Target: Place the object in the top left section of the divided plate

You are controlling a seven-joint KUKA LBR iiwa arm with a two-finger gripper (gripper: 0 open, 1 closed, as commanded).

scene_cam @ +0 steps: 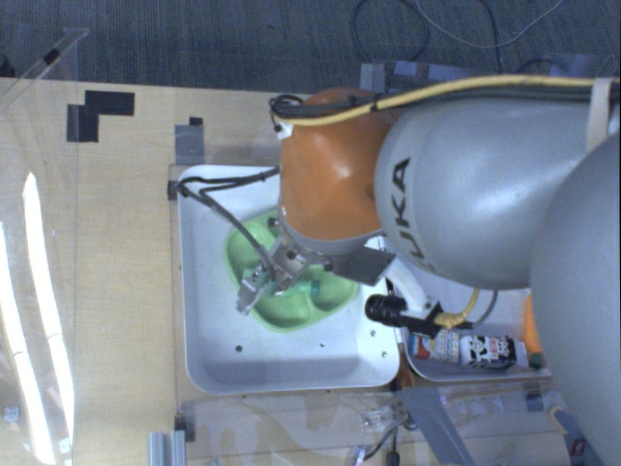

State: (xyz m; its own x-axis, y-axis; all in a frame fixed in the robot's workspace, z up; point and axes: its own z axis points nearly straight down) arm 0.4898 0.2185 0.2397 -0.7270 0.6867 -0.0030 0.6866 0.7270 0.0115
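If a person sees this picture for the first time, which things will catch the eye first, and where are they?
The big grey arm with its orange band covers the upper right and reaches over the left white bin. Under it the gripper hangs above a bright green divided plate in the middle of that bin. At the lower right, in the other bin, a small bottle lies on its side.

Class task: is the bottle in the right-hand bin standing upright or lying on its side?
Lying on its side: the bottle stretches lengthwise across the floor of the right bin, beneath the arm.
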